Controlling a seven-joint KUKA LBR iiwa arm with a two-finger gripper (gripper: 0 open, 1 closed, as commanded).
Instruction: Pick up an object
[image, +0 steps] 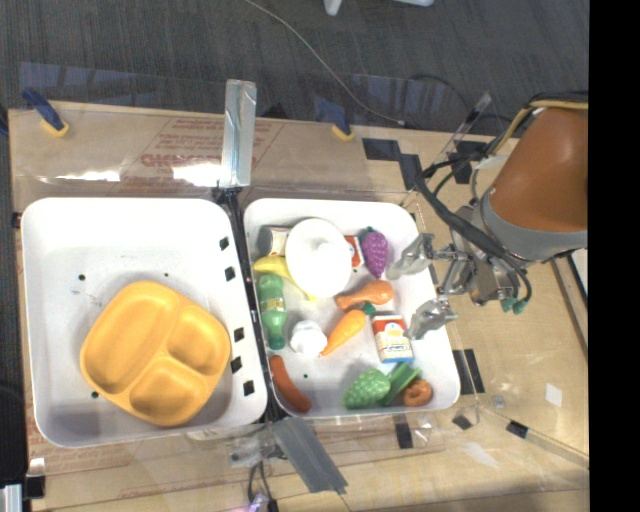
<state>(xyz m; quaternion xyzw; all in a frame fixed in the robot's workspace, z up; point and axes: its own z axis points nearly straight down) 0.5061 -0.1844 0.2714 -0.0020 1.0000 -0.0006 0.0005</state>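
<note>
The gripper (422, 288) hangs at the right edge of the right bin (436, 352), its two metal fingers spread wide, one toward the far side and one toward the near side, with nothing between them. The arm (535, 180) reaches in from the right, its orange band high above the wrist. Inside the right bin lies a crowd of toy foods: a white round lid or bowl (318, 254) toward the far side, a purple bunch of grapes (375, 250) to its right, a yellow banana (270, 268) on its left, and a green bottle (272, 303) just near of the banana. Two carrots (347, 328) sit in the middle, the farther one (367, 294) close to the open fingers. A small white and red carton (393, 338) stands just beside the nearer fingertip. Toward the near edge are a green bumpy vegetable (367, 388) and a reddish sausage (289, 388). The left bin (52, 230) holds a yellow divided tray (155, 352), lying tilted near its middle.
</note>
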